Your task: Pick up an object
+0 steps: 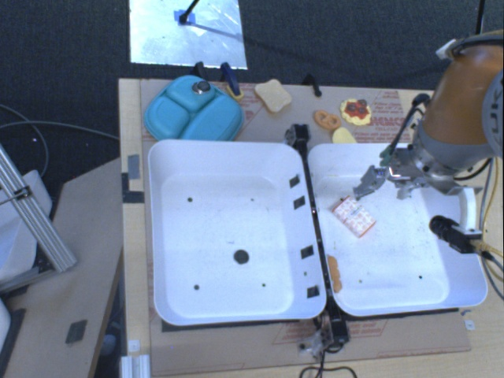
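A small pink-and-white checkered packet (353,216) lies flat in the right bin (409,290), left of its middle. My gripper (385,187) hangs just above and to the right of the packet, apart from it. It is open, and nothing sits between its fingers. The left fingertip (366,186) points down toward the packet's upper edge. A small orange piece (334,274) rests against the right bin's left wall. The left bin (197,211) holds a dark round spot (241,256) near its centre.
Behind the bins sit a blue lidded dish (193,110), a toast slice (273,95), a pretzel (326,119), a round red-topped toy (356,111) and a yellow piece (343,136). A black clip strip (305,203) joins the bins. The arm (465,109) overhangs the right bin's far right corner.
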